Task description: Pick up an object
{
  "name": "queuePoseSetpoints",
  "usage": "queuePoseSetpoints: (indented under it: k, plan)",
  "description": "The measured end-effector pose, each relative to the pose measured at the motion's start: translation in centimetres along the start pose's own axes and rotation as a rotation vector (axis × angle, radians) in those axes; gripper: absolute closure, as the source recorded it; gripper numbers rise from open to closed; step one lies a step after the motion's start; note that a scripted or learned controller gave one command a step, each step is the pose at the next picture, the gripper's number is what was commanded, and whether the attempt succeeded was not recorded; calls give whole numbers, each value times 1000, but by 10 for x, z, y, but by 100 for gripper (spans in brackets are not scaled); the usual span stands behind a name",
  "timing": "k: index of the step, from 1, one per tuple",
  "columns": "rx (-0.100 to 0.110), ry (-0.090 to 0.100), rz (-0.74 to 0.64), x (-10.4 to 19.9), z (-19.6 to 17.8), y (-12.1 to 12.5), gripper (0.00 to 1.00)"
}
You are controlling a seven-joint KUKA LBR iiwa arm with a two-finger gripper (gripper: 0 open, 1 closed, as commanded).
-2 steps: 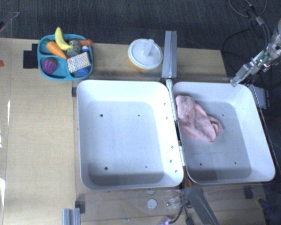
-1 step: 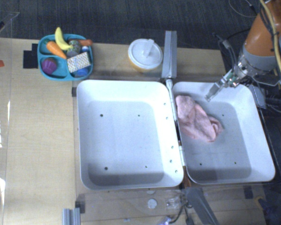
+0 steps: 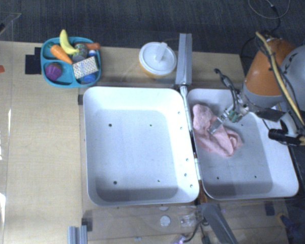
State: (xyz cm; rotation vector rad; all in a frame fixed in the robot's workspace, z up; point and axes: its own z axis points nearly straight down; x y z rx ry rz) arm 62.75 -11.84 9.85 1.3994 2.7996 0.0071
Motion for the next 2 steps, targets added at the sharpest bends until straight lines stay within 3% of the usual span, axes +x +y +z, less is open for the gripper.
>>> queuePoseSetpoints:
  k: [1,2]
  plan:
    - [-4,-2,-2,0,-12,3,100]
    - [7,5,208,39,-87,55,100]
